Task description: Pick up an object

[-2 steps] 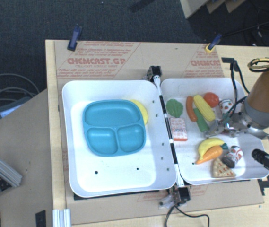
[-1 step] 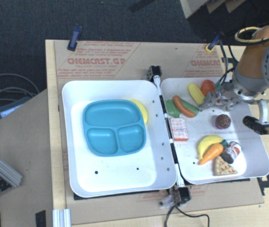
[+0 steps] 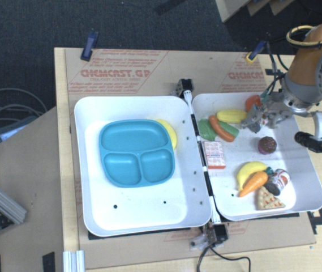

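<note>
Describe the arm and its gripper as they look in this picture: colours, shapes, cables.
The arm is rounded and grey, with a broad orange band above the wrist. A yellow cable loops over its top, and dark cables run along its left side. The gripper is a compact grey metal assembly. A black cylindrical part juts out below the wrist.

A yellow object point(image 3: 169, 132) lies mostly hidden under the blue divided plate point(image 3: 137, 152). The gripper point(image 3: 257, 119) partly covers a red item point(image 3: 253, 102). The arm point(image 3: 310, 61) is cut off at right.
</note>
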`<act>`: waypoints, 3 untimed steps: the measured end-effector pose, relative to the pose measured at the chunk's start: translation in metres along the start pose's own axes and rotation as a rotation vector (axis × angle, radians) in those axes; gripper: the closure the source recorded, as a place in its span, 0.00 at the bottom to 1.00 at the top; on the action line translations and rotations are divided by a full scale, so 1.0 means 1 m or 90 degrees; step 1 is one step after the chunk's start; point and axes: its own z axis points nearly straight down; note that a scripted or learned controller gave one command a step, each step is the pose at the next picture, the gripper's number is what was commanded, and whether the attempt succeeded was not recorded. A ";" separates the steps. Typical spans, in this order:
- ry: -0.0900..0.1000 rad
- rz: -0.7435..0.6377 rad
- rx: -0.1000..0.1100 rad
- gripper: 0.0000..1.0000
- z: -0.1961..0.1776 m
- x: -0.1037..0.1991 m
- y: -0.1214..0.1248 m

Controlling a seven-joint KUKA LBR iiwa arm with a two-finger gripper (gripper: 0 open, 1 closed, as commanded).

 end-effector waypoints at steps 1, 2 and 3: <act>-0.003 0.003 0.003 1.00 -0.011 -0.002 -0.002; -0.006 0.004 -0.011 1.00 -0.038 0.031 0.002; -0.008 0.002 -0.024 1.00 -0.123 0.084 -0.025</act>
